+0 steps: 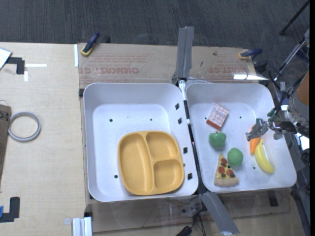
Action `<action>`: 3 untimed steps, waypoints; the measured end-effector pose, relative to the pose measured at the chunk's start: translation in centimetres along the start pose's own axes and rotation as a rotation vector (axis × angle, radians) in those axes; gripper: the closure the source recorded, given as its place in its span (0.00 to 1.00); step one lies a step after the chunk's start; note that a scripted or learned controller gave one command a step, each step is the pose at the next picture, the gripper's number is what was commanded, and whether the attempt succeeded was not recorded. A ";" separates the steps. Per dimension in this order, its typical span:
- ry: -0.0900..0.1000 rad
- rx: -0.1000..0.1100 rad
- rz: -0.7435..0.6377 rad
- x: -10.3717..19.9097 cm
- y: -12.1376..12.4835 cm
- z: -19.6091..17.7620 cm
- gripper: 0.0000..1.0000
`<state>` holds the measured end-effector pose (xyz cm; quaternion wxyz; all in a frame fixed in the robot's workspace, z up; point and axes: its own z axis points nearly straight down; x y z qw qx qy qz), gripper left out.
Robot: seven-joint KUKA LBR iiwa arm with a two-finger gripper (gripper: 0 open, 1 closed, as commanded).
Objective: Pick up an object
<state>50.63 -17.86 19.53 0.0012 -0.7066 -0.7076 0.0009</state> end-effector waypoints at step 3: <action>-0.001 0.000 0.259 -1.8 4.0 -1.3 1.00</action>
